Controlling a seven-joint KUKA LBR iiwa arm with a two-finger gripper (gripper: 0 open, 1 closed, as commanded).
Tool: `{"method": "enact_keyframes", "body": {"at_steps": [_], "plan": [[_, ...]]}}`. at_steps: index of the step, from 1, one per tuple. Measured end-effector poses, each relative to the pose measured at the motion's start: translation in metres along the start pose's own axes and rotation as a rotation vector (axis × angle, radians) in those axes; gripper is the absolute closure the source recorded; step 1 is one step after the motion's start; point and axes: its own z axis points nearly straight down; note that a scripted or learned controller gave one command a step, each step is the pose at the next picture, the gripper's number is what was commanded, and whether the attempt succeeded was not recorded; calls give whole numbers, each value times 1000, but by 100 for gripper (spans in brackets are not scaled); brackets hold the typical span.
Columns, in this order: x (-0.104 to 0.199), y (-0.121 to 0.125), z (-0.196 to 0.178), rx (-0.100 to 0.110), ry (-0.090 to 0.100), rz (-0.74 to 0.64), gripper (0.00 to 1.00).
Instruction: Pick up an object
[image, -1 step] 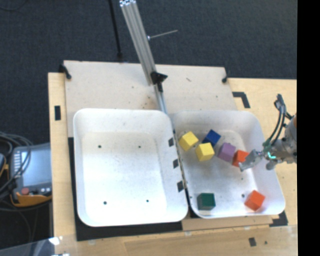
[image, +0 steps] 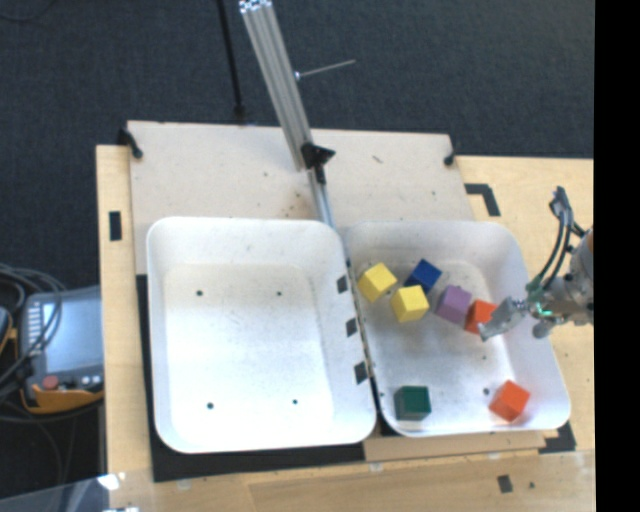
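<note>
Two shallow white bins with rounded corners sat side by side on the pale wooden tabletop (image: 115, 300), their matte plastic floors dusted with fine dark speckles. The left bin (image: 160, 330) carried a few small dark dots on its floor. The right bin (image: 520, 260) held seven small cubes, all with soft, foam-like faces.

Near that bin's left wall lay a yellow cube (image: 377, 282), and just beside it a second yellow cube (image: 410, 303) — the two almost touching at a corner. A blue cube (image: 426, 274) sat behind them, toward the bin's far edge. A purple cube (image: 454, 304) came next to the right, pressed against a red cube (image: 479, 315). A dark green cube (image: 412, 402) rested by the near left corner, and an orange cube (image: 510, 400) lay tilted near the near right corner.

The end effector (image: 492, 328) reached in over the bin's right wall, its grey metal fingers slanting down toward the red cube and meeting it at its right side. Whether they were clenched on the cube or released beside it could not be told — the tips blurred into the cube's edge.

A ribbed aluminium bar (image: 280, 85) rose slantwise from the tabletop's far edge, between the bins.
</note>
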Motion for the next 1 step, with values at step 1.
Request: {"method": "enact_keyframes", "body": {"at_steps": [1], "plan": [[2, 3, 43, 5, -1, 4, 0]]}}
